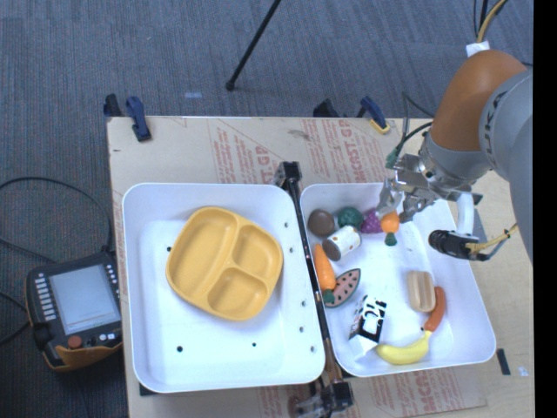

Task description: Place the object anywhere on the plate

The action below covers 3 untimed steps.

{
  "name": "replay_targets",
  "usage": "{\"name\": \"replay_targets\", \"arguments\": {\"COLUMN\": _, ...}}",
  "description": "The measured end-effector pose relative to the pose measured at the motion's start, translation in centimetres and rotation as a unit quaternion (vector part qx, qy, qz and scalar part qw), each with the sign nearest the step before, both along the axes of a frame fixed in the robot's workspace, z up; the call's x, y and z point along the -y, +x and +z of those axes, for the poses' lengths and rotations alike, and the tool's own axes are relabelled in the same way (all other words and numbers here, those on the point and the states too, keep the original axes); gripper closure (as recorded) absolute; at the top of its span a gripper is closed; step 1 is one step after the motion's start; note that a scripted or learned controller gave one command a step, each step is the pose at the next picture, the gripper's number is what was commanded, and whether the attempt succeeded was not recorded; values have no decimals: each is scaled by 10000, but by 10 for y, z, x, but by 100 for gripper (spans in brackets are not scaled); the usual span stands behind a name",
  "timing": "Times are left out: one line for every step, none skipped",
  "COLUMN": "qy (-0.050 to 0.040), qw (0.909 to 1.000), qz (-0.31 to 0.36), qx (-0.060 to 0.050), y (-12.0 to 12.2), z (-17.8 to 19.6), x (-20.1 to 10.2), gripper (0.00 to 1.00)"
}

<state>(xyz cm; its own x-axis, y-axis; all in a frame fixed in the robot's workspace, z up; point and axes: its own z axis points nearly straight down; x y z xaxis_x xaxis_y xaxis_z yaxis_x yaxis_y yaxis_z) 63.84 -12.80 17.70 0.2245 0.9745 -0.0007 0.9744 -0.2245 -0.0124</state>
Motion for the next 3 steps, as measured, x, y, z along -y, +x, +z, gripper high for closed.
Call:
{"name": "replay_targets", "arguments": {"qy": -1, "qw": 9978, "qz": -657, "qx": 17, "y": 6, "z": 43, "x": -47, "gripper": 100}}
{"name": "replay_targets", "arguments": {"qy": -9, "qw": 9979, "qz": -653, "qx": 4, "y": 6, "z": 42, "x": -46, "gripper": 0}}
{"name": "replay_targets", "arguments": {"qy": -9, "qw": 9979, "qz": -653, "qx": 4, "y": 6, "z": 42, "x": -46, "gripper": 0}}
